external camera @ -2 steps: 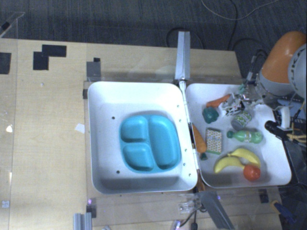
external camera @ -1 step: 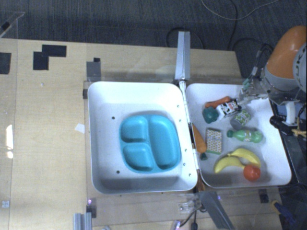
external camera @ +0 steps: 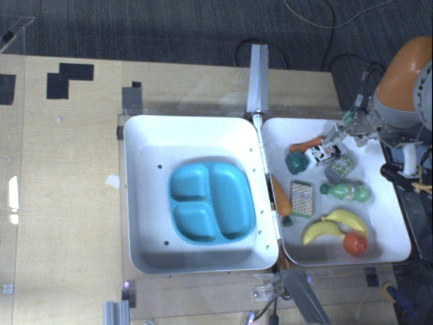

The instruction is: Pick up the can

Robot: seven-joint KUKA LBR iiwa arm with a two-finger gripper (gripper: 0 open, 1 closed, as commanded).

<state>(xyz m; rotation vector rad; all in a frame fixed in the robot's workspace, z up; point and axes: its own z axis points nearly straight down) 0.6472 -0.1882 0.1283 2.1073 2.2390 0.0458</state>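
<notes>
The can (external camera: 339, 167) lies in the right bin (external camera: 399, 246), in its far half, just left of the green bottle's (external camera: 346, 192) cap end and to the right of the teal cup (external camera: 296, 162). It seems to lie on its side, long axis running roughly left-right, though the view is too coarse to be sure. The end effector (external camera: 340, 133) hangs over the bin's far right corner, so the can sits just nearward of it. Its opening I cannot tell; nothing visibly sits in it.
</notes>
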